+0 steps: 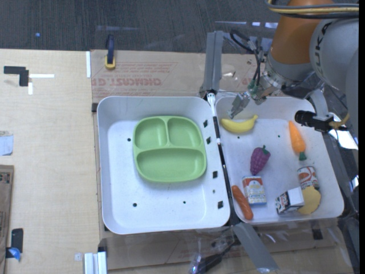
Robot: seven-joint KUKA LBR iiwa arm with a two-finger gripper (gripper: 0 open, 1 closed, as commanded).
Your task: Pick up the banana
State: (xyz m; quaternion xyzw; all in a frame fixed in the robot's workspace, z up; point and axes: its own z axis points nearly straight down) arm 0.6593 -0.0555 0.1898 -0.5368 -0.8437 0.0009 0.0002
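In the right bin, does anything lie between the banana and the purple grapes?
No. In the camera view, only bare white bin floor separates the banana from the purple grapes. The carrot lies off to the right of that stretch.

The end effector (244, 103) hangs just above the banana (239, 124), which lies at the back of the right bin (336, 170); beside that bin, a green plate (169, 149) sits in the left bin (114, 170).
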